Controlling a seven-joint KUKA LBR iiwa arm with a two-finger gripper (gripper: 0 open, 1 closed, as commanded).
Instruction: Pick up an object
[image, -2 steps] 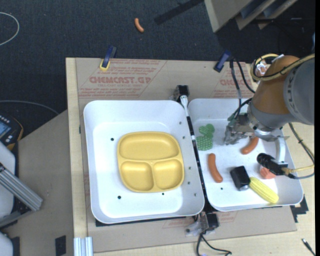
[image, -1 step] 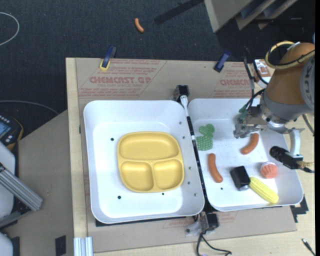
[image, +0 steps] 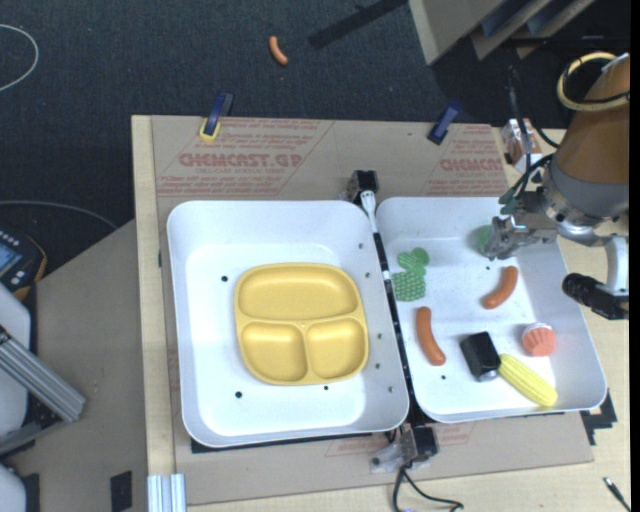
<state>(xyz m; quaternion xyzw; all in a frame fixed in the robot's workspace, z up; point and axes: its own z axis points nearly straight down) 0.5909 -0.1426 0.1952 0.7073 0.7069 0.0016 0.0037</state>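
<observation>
My gripper (image: 505, 236) hangs low over the far side of the right bin (image: 455, 400), just above a sausage (image: 501, 287) lying at a slant. Nearer in that bin lie a second sausage (image: 430, 335), green broccoli (image: 409, 275), a black block (image: 481, 355), a corn cob (image: 527, 380) and a strawberry (image: 538, 340). The left bin (image: 200, 330) bears a yellow tray (image: 299, 322) with three compartments.

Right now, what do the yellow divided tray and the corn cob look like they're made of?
The yellow divided tray looks like moulded plastic, matte with a soft sheen: rounded rims, one even colour. The corn cob seems a plastic or rubber toy, uniformly bright yellow; its surface is too small to tell further.
</observation>
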